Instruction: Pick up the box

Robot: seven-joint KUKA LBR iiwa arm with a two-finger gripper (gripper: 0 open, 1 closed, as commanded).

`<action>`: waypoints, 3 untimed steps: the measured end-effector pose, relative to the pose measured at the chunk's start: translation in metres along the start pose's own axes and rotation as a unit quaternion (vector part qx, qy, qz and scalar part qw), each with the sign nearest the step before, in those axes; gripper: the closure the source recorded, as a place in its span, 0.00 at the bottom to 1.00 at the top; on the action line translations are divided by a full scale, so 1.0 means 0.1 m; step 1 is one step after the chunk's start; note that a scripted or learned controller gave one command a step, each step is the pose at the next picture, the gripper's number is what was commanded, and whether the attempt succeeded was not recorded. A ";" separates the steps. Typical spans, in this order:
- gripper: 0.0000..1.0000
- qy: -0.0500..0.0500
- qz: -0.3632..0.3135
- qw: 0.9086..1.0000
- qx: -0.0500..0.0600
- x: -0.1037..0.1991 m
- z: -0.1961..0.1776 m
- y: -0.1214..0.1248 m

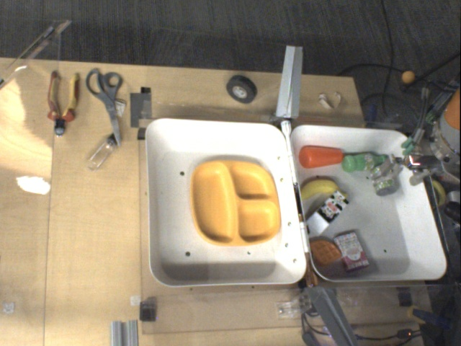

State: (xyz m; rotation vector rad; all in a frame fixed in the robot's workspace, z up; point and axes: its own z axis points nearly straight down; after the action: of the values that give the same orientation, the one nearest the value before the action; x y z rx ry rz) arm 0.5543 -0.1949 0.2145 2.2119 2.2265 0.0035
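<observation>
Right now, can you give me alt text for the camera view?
The end effector hangs over the right bin, near the carrot. The small box lies at that bin's near side beside a banana. The left bin holds a yellow divided tray.

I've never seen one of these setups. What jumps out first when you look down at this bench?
The big yellow divided tray sitting in the middle of the left white bin grabs the eye first. Next comes the clutter in the right bin: an orange carrot along its top, a banana below it, and a small purple box near the bottom edge. The gripper hangs over that bin's upper right.
</observation>
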 end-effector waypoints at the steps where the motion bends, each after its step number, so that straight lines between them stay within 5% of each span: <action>1: 0.00 0.000 -0.076 0.997 -0.001 0.47 0.24 -0.66; 2: 0.00 0.000 -0.109 0.994 0.001 0.72 1.12 -0.67; 3: 1.00 0.000 -0.111 0.994 -0.002 0.72 1.01 -0.64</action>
State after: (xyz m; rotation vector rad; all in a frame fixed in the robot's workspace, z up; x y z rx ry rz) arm 0.4902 -0.1234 0.1135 1.9491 2.4547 0.0075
